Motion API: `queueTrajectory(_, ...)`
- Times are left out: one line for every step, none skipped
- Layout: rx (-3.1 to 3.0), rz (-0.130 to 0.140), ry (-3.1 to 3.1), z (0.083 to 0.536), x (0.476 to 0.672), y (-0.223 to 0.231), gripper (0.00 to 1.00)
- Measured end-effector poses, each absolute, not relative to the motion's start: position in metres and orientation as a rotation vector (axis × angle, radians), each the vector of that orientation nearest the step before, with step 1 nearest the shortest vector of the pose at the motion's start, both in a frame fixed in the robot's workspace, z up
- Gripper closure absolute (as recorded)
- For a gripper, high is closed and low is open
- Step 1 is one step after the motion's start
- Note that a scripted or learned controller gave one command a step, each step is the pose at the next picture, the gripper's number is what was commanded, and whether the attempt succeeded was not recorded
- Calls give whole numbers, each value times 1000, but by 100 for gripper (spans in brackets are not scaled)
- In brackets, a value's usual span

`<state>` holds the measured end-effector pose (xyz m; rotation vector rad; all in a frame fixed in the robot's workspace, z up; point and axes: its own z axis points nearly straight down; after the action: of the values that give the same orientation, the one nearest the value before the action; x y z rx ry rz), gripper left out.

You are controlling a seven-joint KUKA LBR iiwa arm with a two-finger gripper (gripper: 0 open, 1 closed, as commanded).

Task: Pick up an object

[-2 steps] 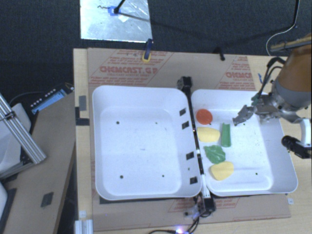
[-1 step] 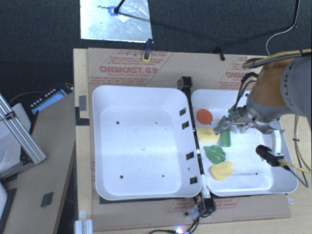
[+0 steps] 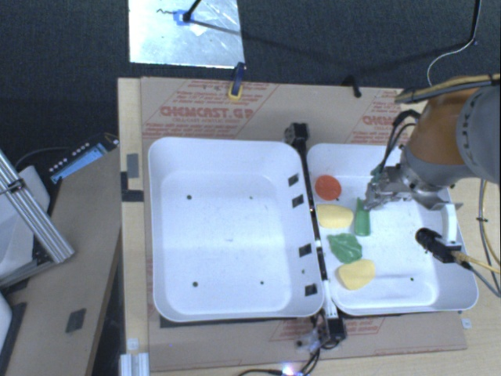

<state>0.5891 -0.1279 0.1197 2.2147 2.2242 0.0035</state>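
Note:
The right bin (image 3: 407, 292) holds an orange-red round piece (image 3: 328, 186), a pale yellow piece (image 3: 334, 216), a green block (image 3: 362, 219), a green leafy piece (image 3: 345, 247) and a yellow piece (image 3: 355, 274). My gripper (image 3: 377, 195) hangs low over this bin, just right of the green block's upper end and right of the orange-red piece. Nothing shows between its tips.
The left bin (image 3: 227, 225) lies beside the right one, with a black divider strip (image 3: 309, 218) between them. The bins sit on a brown board (image 3: 203, 108). A shiny metal sheet (image 3: 185, 20) lies beyond the bench at the back.

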Motion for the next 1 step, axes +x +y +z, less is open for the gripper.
queueTrajectory(2201, 19, 2215, 284, 610, -126, 100)
